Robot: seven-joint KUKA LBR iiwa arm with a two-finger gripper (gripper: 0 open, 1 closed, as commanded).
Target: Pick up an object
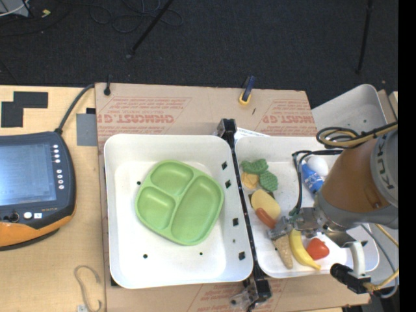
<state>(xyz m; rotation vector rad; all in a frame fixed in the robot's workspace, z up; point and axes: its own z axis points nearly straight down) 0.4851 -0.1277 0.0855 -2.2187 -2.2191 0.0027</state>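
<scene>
**Robot arm hangs low over toy food in right-hand bin**

A grey KUKA arm (364, 181) with an orange band reaches in from the three o'clock side of the bench, its gripper (286, 228) low over the right bin (284, 153). Whether the fingers are spread or closed on anything cannot be told from this angle.

The gripper sits among a cluster of toy foods. A yellow banana (300, 249) lies just at its five o'clock, with a red tomato-like piece (317, 247) beside the banana at three o'clock. A tan cone-shaped piece (285, 255) lies at the gripper's six o'clock. At its eleven o'clock are a small red-orange piece (265, 218) and a pale yellow chunk (266, 202); farther toward twelve o'clock lie green leafy pieces (260, 171). A blue-and-white bottle (313, 174) rests at the gripper's one o'clock, partly behind the arm.

The left bin (123, 239) holds a green divided plate (180, 201), lying flat near its middle. At the bench's nine o'clock edge sits a control pendant (32, 181) with a screen and an orange rim. Both bins rest on a sheet of printed cardboard (195, 112).
</scene>
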